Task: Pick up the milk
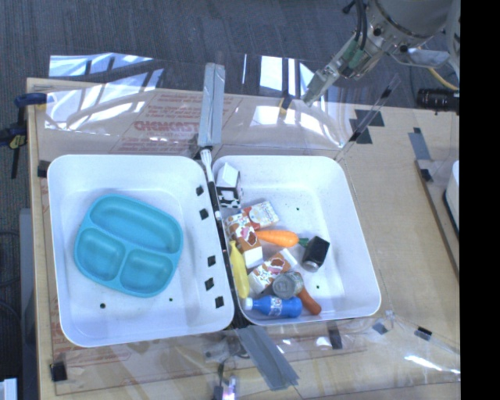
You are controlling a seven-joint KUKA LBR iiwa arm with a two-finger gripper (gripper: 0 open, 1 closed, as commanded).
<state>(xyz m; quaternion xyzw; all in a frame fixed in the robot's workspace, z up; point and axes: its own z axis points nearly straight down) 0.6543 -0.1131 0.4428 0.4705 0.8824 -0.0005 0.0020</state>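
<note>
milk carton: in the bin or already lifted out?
In. The milk carton lies in the right bin, near its upper-left corner; the gripper is above, apart.

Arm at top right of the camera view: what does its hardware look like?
A rounded grey metal arm body narrows into a slim pale gripper, with green and orange details midway along it. Thin cables, one yellow, run beside the wrist. No markings are legible.
</note>
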